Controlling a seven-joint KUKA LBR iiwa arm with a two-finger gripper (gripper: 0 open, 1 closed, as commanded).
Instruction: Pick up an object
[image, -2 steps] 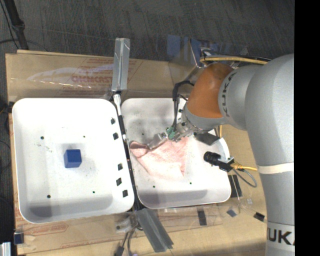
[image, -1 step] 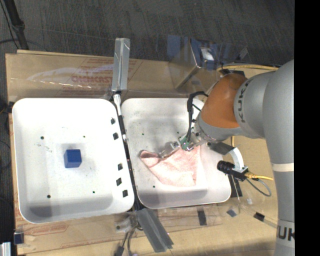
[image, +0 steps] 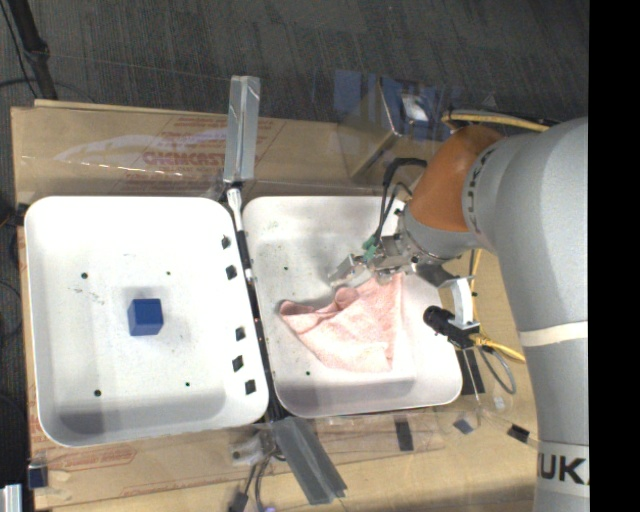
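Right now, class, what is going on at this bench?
A grey robot arm reaches from the right into the right bin. Its gripper sits at the upper edge of a pink cloth lying crumpled there. A blue cube sits alone in the left bin.

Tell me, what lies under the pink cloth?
The cloth lies on the right bin's white floor, seen all around it. The gripper is at its top edge. Whatever might sit beneath the folds is covered.

Two white bins (image: 50, 300), one blue cube (image: 146, 316), one pink cloth (image: 350, 325), apparently a single piece.
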